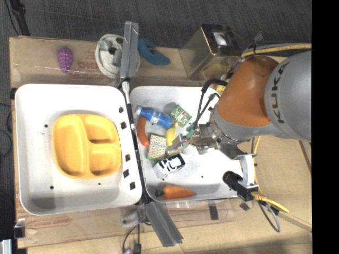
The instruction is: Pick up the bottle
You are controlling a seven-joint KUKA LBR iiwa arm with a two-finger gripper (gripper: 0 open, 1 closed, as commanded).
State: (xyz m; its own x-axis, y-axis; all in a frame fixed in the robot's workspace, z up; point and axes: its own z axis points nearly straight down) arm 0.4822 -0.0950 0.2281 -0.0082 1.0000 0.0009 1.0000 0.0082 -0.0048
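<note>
one blue bottle (156, 117) up-left of the gripper (179, 144), well apart; claw's opening impossible to tell

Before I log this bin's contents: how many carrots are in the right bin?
2. One carrot lies along the near wall of the right bin; another lies by the left wall, beside the blue bottle. The arm may hide more.

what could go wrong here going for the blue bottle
1. Clutter: the blue bottle lies on its side packed against an orange piece, a green packet and a yellow item, so a neighbour may get grabbed or shoved instead.
2. The gripper sits over the yellow item and patterned box, off the bottle, so closing here would likely miss.
</note>
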